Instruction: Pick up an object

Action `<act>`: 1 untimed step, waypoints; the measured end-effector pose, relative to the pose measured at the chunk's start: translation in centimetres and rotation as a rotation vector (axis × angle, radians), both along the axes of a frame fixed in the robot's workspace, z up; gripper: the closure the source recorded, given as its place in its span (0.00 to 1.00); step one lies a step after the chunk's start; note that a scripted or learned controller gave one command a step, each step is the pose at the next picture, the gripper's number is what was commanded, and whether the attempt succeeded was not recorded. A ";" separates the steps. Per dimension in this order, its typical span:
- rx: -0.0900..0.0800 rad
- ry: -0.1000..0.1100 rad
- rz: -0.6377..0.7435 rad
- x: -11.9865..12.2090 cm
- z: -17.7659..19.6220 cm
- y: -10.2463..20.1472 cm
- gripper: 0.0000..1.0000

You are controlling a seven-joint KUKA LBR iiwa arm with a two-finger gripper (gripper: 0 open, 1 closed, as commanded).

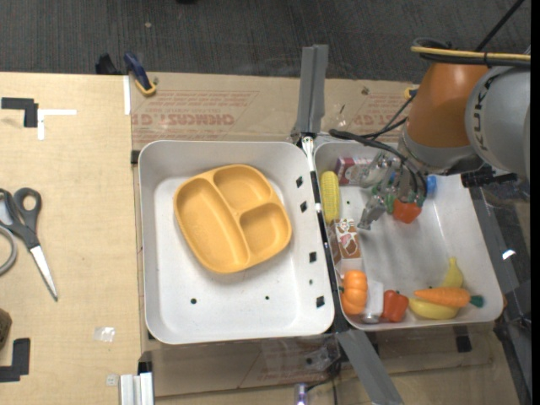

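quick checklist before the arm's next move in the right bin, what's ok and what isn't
1. Hand over the right bin, inside its walls: ok.
2. Something to pick within that bin: ok. Corn cob and brown packet lie by the left wall; pumpkin, carrot and banana lie at the near end.
3. Object held in the hand: cannot tell. A red item sits right by it, but a grasp is not visible.
4. Hand open or shut: cannot tell, clutter hides it.
5. Left bin involved: ok, its yellow divided plate lies apart from the arm.
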State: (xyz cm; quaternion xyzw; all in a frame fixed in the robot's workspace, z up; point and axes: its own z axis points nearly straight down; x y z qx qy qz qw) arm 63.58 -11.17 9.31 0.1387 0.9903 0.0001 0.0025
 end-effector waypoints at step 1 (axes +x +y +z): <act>-0.001 0.002 -0.017 -2.3 0.0 1.6 0.00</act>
